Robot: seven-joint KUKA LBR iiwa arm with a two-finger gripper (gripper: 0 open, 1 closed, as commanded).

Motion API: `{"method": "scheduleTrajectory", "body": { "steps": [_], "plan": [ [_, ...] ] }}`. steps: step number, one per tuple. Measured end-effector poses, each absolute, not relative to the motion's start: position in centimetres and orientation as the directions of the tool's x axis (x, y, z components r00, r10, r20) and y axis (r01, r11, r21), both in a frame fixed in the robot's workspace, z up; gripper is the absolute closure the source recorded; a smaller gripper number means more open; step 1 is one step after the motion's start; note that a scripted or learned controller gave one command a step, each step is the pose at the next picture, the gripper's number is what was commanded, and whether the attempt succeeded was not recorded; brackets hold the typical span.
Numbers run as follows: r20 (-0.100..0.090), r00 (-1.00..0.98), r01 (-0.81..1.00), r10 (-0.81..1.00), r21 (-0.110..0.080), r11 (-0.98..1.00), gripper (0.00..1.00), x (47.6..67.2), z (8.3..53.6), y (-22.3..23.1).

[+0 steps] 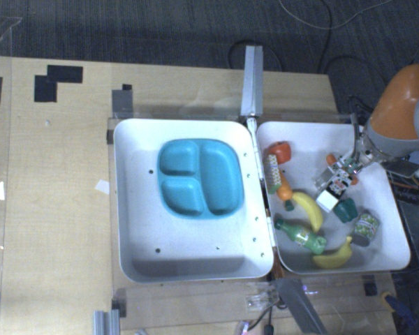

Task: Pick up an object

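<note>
- Two white bins share the surface [56,208]; the right bin [398,250] keeps every toy within reach.
- Claw [339,179] hangs low above a white block [327,200], probably to grasp it; its opening I cannot tell.

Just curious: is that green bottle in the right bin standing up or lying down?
Lying down. The green bottle rests on its side on the right bin floor, between two bananas.

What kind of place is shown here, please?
Probably a robotics lab set up for grasping trials. A wooden bench bears two white bins: the left bin holds a blue divided tray, the right bin toy food such as a banana. Cables lie on the floor.
</note>
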State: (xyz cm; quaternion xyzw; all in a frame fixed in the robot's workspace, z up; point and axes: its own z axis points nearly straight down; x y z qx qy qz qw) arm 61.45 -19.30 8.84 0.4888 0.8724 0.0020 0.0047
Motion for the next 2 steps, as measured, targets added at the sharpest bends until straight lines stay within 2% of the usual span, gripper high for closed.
{"method": "scheduleTrajectory", "body": {
  "steps": [1,2],
  "plan": [
    [-0.012,-0.523,0.852,0.852,0.016,0.523,1.0,61.8,10.2,-19.3],
    [-0.006,-0.454,0.891,0.891,0.009,0.454,1.0,67.1,25.6,-14.3]
  ]
}}
